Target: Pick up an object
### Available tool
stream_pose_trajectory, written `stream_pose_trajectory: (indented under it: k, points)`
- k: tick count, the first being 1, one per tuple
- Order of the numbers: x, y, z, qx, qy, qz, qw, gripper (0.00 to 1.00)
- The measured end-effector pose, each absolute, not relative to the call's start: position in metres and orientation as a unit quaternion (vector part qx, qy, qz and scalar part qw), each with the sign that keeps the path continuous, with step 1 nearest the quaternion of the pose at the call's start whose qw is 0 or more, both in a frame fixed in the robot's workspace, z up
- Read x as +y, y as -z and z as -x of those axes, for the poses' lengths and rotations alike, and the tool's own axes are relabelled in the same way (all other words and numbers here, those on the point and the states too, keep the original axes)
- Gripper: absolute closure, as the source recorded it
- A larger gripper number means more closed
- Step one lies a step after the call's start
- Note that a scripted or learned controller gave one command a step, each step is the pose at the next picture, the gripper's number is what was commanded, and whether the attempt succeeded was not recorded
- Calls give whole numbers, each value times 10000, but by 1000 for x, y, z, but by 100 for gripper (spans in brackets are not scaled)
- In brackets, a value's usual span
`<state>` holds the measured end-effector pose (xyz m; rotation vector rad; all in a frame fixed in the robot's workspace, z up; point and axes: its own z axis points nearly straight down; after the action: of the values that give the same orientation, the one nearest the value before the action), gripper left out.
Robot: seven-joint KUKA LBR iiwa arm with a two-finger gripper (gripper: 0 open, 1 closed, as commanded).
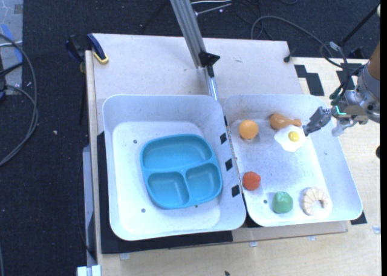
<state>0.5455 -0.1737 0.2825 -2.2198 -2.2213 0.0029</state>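
Tabletop bins, toy food waiting.
Claw (331, 122) hangs open, empty, beside the fried egg (289, 139); flat toy could slip the fingers.

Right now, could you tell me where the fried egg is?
The fried egg lies near the far edge of the right bin, beside the orange ball and just below the drumstick.

a tray (180, 170) lies in the left bin (121, 117); toy foods (281, 201) in the right bin (341, 172).
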Motion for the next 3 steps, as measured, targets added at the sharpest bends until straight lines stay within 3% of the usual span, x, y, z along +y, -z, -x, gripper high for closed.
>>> stream_pose_trajectory:
  k: [1,3]
  points:
    - [-174,-283,-546,-7075,-4,7067,-2,0]
    - [-161,-168,-545,-7069,-11,7073,19,0]
